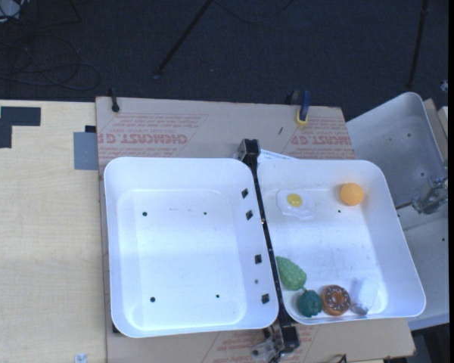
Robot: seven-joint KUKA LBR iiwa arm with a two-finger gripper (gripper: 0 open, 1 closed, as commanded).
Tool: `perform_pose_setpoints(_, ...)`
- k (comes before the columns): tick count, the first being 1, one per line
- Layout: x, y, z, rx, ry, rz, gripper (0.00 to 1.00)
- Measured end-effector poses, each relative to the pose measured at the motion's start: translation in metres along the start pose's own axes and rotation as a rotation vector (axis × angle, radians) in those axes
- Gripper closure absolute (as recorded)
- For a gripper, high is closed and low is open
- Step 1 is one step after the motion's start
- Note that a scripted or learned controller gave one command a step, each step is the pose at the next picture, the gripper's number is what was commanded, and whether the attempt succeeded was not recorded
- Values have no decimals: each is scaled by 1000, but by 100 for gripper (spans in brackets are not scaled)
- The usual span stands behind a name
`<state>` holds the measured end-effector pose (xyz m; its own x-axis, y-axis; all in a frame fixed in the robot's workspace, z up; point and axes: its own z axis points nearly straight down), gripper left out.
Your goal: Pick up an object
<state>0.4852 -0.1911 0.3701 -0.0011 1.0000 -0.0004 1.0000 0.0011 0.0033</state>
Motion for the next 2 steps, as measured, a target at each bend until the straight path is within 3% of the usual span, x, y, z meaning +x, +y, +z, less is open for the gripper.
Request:
perform_pose_setpoints(1,26,-9,-23,2,0,-2,100)
perform_pose_setpoints(2,-13,-9,-21,4,-1,2,100)
